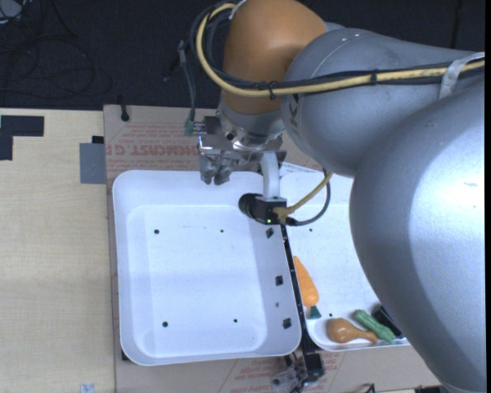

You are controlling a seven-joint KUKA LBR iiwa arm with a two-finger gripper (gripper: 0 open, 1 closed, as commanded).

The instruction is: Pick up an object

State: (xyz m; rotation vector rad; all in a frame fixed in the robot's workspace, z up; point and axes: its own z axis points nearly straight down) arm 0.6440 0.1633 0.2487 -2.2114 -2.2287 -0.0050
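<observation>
Lying in the right bin (337, 244): orange carrot (306, 282).

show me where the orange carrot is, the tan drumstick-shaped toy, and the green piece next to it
Orange plastic carrot (305, 282), camera view: middle of its body.
Tan drumstick-shaped toy (344, 330), camera view: its rounded thick end.
Green elongated plastic piece (373, 324), camera view: middle of its length.
</observation>
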